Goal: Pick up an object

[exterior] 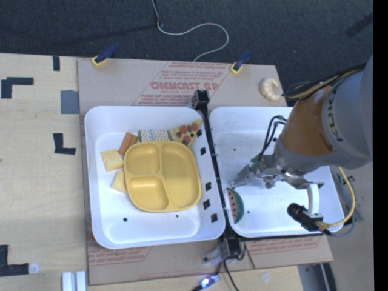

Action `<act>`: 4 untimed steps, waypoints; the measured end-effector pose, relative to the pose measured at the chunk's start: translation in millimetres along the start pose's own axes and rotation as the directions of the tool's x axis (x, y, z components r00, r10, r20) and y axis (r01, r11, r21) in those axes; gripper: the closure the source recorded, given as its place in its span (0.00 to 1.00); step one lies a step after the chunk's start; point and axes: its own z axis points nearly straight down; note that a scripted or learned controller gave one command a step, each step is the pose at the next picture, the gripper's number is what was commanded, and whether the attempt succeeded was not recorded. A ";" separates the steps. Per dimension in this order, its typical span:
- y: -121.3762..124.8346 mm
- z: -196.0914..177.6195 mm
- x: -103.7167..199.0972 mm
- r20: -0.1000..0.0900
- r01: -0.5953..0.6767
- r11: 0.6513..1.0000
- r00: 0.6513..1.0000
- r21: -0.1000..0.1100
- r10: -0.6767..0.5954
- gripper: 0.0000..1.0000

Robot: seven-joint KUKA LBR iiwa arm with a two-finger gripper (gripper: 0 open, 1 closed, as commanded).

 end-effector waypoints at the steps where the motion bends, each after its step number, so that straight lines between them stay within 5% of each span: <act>1: -0.2 29.0 0.8 0.001 0.001 1.000 1.000 -0.005 -0.001 0.00; 2: 0.3 17.1 0.5 0.002 0.000 1.000 1.000 -0.007 0.000 1.00; 4: -6.7 -80.2 -3.2 0.001 0.001 1.000 1.000 -0.009 -0.001 1.00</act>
